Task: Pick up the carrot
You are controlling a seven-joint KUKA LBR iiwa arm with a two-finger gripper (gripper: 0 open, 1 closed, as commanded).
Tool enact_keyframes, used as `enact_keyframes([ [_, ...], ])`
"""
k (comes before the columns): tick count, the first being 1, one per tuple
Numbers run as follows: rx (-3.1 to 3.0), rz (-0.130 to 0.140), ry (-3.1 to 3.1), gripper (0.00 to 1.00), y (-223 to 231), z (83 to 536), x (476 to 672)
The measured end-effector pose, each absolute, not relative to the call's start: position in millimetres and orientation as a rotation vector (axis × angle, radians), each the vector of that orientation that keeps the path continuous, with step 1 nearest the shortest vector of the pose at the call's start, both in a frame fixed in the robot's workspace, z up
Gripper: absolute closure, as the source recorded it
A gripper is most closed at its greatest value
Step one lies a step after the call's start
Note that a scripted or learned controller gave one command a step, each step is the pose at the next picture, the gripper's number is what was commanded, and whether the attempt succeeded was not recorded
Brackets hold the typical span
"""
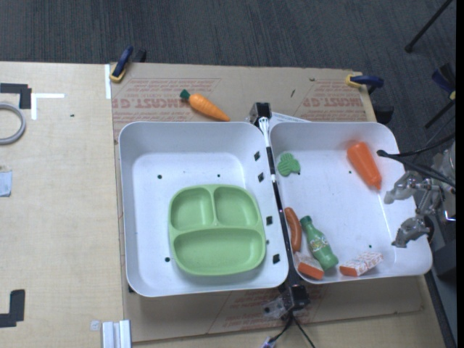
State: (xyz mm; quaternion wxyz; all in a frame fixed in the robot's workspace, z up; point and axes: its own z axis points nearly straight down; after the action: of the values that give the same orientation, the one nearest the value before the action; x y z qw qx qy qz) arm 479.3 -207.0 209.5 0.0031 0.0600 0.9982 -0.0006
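Camera view looks down on two shallow white bins set side by side on a sheet of brown cardboard (239, 96) that covers the bench. Lying on that cardboard, outside both bins and just beyond the far rim of the left bin (138, 194), is the carrot (206, 106): orange, with a green top pointing left, resting at a slant and touching neither bin. Inside the left bin sits a green divided plate (217, 229) with three compartments, nothing in them. Over in the right bin (341, 194) there is a small green leafy piece (288, 164) near the dividing wall, an orange bottle-like item (364, 163) toward the far right corner, a sausage (293, 228) lying along the divider, a green bottle (318, 243) just beside it, a red and white slice (310, 270) at the near edge, and a small orange and white packet (361, 264) close to the near rim. At the right rim of the right bin hangs the gripper (412, 210), its two metal fingers spread well apart with nothing between them, one finger (403, 189) farther back and the other nearer the front. It sits well apart from the carrot, on the opposite side of the bench. Blue clamps (122, 62) pin the cardboard at its far corners.
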Motion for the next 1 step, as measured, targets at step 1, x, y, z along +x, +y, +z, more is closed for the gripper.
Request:
enact_keyframes([
  [1, -0.069, 0.0, 3.138, 0.0, -135.6, 188.3, 478.8],
])
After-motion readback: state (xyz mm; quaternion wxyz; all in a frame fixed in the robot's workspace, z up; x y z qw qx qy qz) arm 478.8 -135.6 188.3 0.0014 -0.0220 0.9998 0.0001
